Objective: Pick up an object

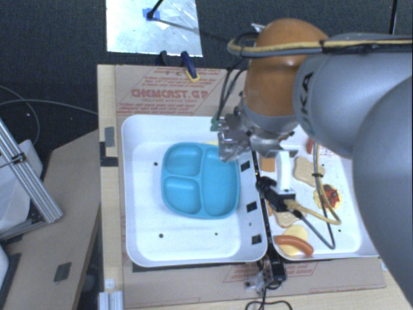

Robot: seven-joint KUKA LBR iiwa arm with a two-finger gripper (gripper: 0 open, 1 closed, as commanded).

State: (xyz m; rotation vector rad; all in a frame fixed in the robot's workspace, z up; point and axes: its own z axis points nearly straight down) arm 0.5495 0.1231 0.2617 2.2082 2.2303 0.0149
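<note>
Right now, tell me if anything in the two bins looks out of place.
Nothing stands out. The blue divided plate lies flat in the left bin; small food-like items, including a hot dog, lie scattered in the right bin.

Gripper [227,148] low over blue divided plate [197,181] in left bin [139,192], perhaps touching.

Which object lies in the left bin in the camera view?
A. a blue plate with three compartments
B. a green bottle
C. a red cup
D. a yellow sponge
A: the blue divided plate lies flat on the floor of the left bin, while the toy food pieces lie in the right bin.
</note>
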